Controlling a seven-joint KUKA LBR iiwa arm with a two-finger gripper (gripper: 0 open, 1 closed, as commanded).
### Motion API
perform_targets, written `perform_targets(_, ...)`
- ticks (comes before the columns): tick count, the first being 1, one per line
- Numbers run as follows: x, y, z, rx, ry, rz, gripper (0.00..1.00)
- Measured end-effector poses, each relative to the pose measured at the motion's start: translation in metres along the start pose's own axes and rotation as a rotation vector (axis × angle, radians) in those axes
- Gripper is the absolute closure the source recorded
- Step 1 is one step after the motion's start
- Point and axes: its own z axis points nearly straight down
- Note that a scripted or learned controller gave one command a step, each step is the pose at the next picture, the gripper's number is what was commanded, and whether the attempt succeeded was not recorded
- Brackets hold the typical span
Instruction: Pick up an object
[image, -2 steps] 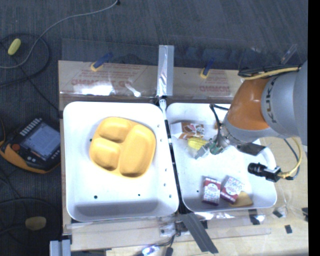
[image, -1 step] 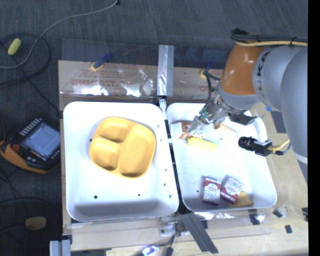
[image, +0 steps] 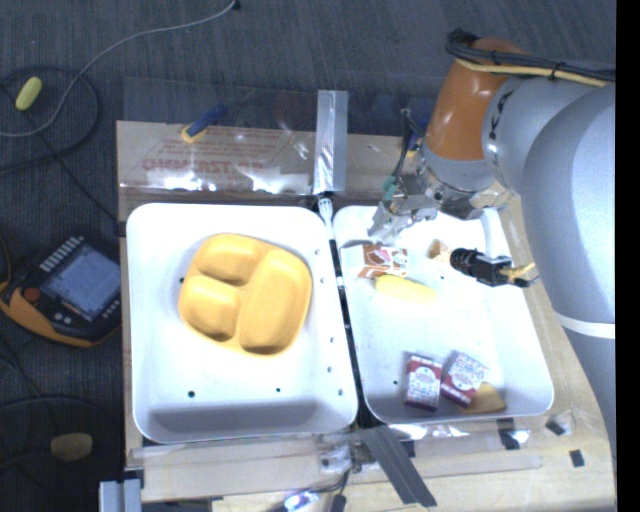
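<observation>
1. At 6 o'clock in the right bin (image: 530, 330), closest to the camera, a left red-and-white box (image: 423, 383) and a right red-and-white box (image: 463, 377) are sitting side by side, touching each other.
2. A tan-orange piece (image: 491, 401) is lying against the right box, at its 4 o'clock, near the bin's front wall.
3. In the left bin (image: 160, 400), a yellow three-lobed dish (image: 245, 293) is resting around the middle, well apart from the walls.
4. Farther back in the right bin, at about 10 o'clock from its centre, a pale yellow oblong (image: 405, 288) is lying close to the wall between the bins.
5. Just beyond the oblong, at its 11 o'clock, a small red-and-white packet (image: 385, 260) is lying; whether the two are touching is not clear.
6. A small tan crumb (image: 437, 248) is sitting alone at the bin's 12 o'clock.
7. The gripper (image: 398, 218) is hanging over the right bin's far left corner, at 11 o'clock, just beyond the packet. Whether the jaws are open or closed cannot be told.
8. The grey arm (image: 560, 150) is reaching in from 2 o'clock, its orange band (image: 465, 110) showing above the wrist.
9. Farthest away, at 12 o'clock of the left bin, a clear plastic bag (image: 230, 160) is lying on the surface (image: 128, 160).
</observation>
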Motion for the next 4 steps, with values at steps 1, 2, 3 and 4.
perform_targets(1,0.0,0.0,0.0,0.0,-0.001,0.0,0.0)
perform_targets(2,-0.046,-0.043,0.013,0.002,-0.001,0.09,0.0)
perform_targets(3,-0.065,-0.068,0.054,0.001,0.002,0.02,0.0)
perform_targets(4,-0.06,-0.022,0.095,0.011,0.004,0.129,0.0)
